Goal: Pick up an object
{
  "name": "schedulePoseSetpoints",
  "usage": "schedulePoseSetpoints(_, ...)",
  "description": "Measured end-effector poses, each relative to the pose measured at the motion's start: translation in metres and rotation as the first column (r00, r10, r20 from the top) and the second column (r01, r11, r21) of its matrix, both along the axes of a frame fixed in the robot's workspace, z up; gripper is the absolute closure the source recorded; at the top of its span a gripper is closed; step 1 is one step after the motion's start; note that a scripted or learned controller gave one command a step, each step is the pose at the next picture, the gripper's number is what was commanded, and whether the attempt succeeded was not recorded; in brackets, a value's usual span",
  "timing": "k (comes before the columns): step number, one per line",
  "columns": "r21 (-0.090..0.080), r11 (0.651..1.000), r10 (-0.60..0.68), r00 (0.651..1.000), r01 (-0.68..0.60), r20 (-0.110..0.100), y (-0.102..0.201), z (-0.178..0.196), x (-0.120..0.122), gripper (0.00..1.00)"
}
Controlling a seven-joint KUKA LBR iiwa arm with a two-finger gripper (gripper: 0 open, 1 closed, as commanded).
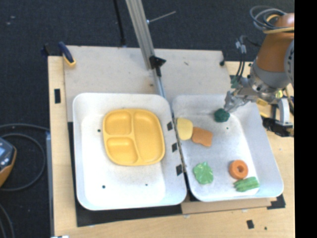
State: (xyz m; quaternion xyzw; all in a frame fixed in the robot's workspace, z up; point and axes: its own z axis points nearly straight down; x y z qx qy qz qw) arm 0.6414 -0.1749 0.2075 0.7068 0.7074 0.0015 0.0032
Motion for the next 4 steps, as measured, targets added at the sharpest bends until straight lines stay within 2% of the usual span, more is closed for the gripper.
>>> schedulePoseSetpoints(1,0.001,1.0,0.002,1.0,-0.002,-0.003,-0.001,0.017,0.001,1.0)
schedulePoseSetpoints(3,0.004,1.0,0.007,1.0,-0.007,-0.006,0.114,0.037,-0.011,1.0)
schedulePoseSetpoints(4,0.004,1.0,0.008,1.0,-0.008,-0.004,0.175,0.043,-0.01,1.0)
